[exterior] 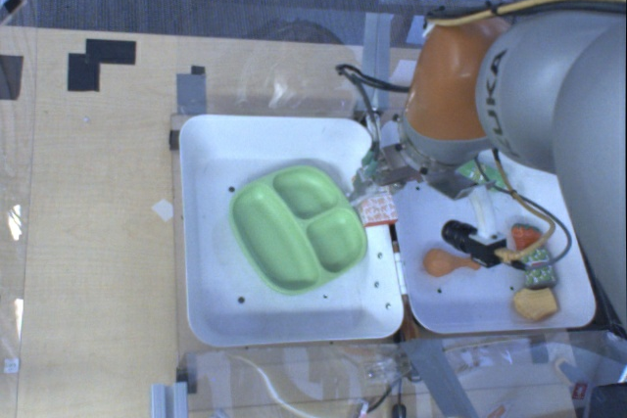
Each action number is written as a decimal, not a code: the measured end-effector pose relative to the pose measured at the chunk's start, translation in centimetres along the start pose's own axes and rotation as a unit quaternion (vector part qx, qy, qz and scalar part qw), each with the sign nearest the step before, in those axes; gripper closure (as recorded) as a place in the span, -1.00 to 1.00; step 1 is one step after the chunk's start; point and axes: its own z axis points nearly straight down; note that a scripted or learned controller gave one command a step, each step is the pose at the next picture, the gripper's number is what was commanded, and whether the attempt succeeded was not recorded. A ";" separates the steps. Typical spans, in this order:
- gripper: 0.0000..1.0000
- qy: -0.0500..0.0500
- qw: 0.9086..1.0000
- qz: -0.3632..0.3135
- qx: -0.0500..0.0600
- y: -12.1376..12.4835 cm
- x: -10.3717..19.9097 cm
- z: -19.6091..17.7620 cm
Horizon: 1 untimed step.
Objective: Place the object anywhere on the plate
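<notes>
In the camera view from above, the left bin (211, 308) holds a green plate (294, 230) with three compartments. The gripper (376, 181) is low over the right rim of this bin, just beside the plate's right edge. Directly under it is a small red and white object (377, 209), at the seam between the two bins and not on the plate. I cannot tell whether the claw is closed or apart, or whether it clamps this object. The right bin (470, 308) holds an orange spoon-like thing (443, 261), a red-orange piece (526, 236) and a tan block (534, 304).
</notes>
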 end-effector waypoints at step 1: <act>-1.00 0.000 1.000 0.000 0.000 0.0 0.0 0.0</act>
